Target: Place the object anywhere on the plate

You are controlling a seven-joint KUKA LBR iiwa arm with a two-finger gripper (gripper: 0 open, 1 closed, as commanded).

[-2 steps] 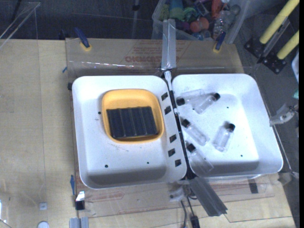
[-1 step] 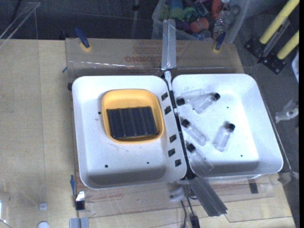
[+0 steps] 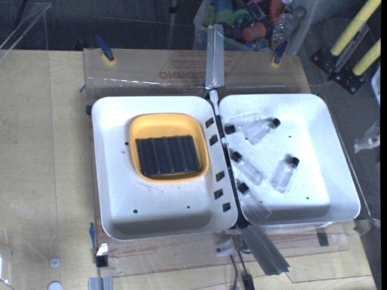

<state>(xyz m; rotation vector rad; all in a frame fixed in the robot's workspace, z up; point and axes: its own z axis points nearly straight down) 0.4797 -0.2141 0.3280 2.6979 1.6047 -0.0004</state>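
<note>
1. A grey metal bracket (image 3: 261, 254) lies nearest the camera, slanting off the front end of the seam between the two bins, with a dark cable (image 3: 240, 273) just beside it.
2. The left bin (image 3: 112, 213) holds a yellow plate (image 3: 144, 127), set toward the bin's back right part and close to the seam.
3. A dark ridged slab (image 3: 168, 154) lies flat on the plate, inside its rim. Its ribs run front to back, and yellow shows on all sides of it.
4. A row of small black tabs (image 3: 217, 157) runs along the seam between the bins.
5. The right bin (image 3: 338, 192) holds several clear vials with black caps, all lying on their sides in the bin's left half.
6. Two vials (image 3: 259, 129) lie near the back, touching or nearly so. One vial (image 3: 283, 175) lies near the middle. Two more (image 3: 249, 173) lie close to the seam.
7. A metal strip (image 3: 214, 53) runs back from the seam across a clear sheet held by two blue clamps (image 3: 107, 54).
8. Behind the bench stands a clear tub (image 3: 254, 11) of coloured toys, and yellow tubes (image 3: 363, 17) lean at the far right.
</note>
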